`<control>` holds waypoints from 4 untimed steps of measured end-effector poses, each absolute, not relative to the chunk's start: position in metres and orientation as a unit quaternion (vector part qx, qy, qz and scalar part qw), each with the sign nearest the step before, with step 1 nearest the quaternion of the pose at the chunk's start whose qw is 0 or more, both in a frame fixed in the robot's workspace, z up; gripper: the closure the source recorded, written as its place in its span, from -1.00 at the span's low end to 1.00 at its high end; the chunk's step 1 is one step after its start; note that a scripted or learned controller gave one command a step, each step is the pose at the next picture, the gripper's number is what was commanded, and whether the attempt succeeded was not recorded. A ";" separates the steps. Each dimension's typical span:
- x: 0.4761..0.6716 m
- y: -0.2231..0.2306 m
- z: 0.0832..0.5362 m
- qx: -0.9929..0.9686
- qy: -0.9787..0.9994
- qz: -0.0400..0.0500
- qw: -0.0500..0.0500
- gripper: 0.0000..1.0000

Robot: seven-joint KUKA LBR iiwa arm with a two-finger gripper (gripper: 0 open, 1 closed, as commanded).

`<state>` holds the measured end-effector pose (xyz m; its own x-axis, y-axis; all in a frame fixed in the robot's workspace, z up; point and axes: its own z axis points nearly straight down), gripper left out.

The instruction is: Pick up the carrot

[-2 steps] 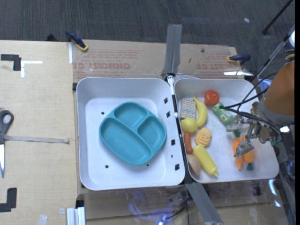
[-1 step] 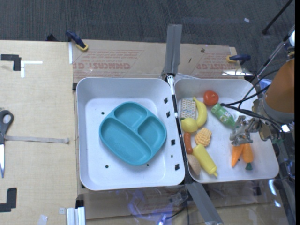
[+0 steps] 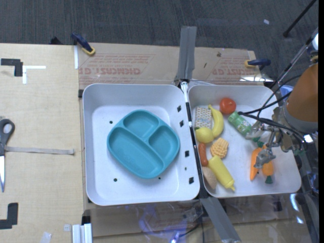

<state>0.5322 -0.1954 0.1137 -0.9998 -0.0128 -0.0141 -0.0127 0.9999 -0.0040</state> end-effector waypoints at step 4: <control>0.508 -0.205 0.119 0.099 0.995 -0.001 0.012 1.00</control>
